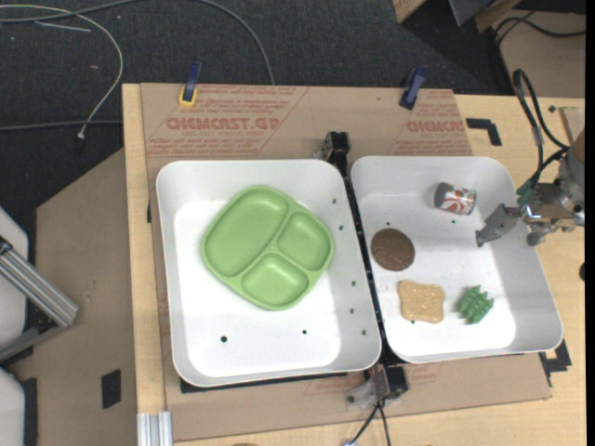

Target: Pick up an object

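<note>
The right bin (521, 337) holds a small red-and-white can (455, 198) lying on its side, a brown round disc (392, 249), a tan toast-shaped piece (421, 302) and a small green toy (475, 305). My gripper (514, 229) hangs over the right bin's right side, just right of the can and above the green toy. Its two grey fingers are spread apart, so it is open with nothing between them. It touches none of the objects.
In the left bin (186, 342) lies a light green divided plate (268, 246). A black clamp (335, 145) sits where the bins meet at the back. Blue clips (191, 82) hold the cardboard sheet under the bins.
</note>
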Robot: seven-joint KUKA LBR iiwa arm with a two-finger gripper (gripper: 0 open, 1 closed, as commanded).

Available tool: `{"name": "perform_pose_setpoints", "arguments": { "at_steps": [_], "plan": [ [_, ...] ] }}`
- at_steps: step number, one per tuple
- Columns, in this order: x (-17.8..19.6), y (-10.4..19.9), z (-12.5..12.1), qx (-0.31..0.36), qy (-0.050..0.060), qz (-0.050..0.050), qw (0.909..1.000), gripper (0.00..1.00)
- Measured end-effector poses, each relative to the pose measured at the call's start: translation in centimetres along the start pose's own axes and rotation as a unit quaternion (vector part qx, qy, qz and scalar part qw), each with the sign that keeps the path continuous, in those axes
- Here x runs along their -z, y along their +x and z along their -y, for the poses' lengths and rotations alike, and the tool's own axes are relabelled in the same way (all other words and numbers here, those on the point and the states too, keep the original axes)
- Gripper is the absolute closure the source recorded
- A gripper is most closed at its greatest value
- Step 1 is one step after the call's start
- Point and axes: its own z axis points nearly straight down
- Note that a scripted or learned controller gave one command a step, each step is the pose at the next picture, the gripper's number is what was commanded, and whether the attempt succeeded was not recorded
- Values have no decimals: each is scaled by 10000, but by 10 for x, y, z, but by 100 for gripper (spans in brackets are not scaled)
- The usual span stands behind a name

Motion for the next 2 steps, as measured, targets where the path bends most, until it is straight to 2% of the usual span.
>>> {"name": "perform_pose_setpoints", "arguments": {
  "at_steps": [1, 2],
  "plan": [
    [6, 0, -3, 18, -60, 17, 10000, 0],
    [-39, -7, -6, 13, -40, 8, 10000, 0]
  ]
}}
